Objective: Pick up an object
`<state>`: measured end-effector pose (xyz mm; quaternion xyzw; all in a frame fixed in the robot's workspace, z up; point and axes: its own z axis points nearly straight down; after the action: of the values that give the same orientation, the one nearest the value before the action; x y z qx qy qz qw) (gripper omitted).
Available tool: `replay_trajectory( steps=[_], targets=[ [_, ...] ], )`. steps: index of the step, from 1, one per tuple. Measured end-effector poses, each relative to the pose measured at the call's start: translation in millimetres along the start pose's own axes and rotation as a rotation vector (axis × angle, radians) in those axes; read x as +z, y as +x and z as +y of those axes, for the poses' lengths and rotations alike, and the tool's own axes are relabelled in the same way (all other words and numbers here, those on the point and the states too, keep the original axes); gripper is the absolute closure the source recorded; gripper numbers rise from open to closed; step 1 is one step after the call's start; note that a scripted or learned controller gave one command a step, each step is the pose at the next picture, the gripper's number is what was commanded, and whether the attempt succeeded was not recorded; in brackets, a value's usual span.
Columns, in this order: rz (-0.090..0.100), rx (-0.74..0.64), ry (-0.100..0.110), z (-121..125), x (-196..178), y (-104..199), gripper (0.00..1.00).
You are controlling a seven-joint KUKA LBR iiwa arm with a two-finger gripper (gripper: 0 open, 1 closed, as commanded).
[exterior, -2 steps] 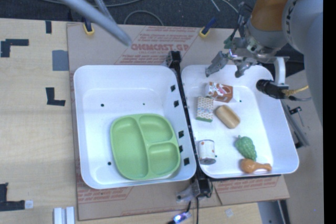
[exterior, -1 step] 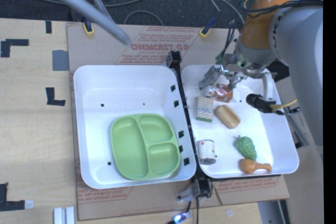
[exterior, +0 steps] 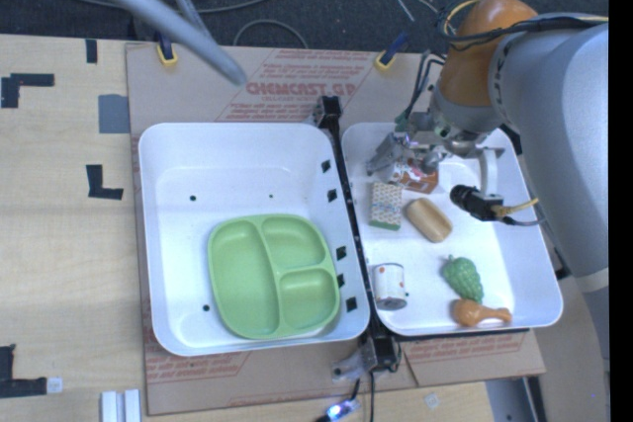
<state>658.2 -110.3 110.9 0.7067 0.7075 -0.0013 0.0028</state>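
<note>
Left bin (exterior: 158, 212): shallow, white, holding a green divided plate (exterior: 274, 274) toward its near side; three compartments, all bare. Two small dark dots on the bin floor, far-left of the plate.

Black clips along the seam between the two bins.

Right bin (exterior: 539, 282): several small objects. Nearest the seam, a small white cup (exterior: 390, 284) with a dark band, lying toward the near-left corner. Farther back, a speckled tan-green sponge block (exterior: 386, 206), tilted slightly. Just right of it and touching or nearly so, a tan bread roll (exterior: 428, 218). Nearer and to the right, a green leafy toy vegetable (exterior: 462, 277); just near of that, an orange drumstick-shaped toy (exterior: 481, 313) against the near wall.

Gripper (exterior: 413, 165) low over the far part of right bin, directly above a red-orange item (exterior: 423, 179) just beyond the sponge block and roll. Fingers hidden among wrist hardware and cabling; cannot tell whether spread or pressed together, nor whether anything sits between them.

Grey arm (exterior: 554, 104) with orange band entering from right.
</note>
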Motion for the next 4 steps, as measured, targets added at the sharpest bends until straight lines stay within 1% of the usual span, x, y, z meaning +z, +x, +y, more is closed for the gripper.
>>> replay_trajectory(
  steps=[1,2,3,4],
  targets=[
    [0.0,0.0,-0.011,4.2,2.9,-1.3,0.0],
    [-0.006,-0.002,-0.021,6.3,-8.1,-2.1,1.0],
    [0.006,-0.001,-0.001,4.6,-51.9,2.1,1.0],
    [0.005,-0.001,-0.004,3.9,-115.8,5.1,1.0]
  ],
)
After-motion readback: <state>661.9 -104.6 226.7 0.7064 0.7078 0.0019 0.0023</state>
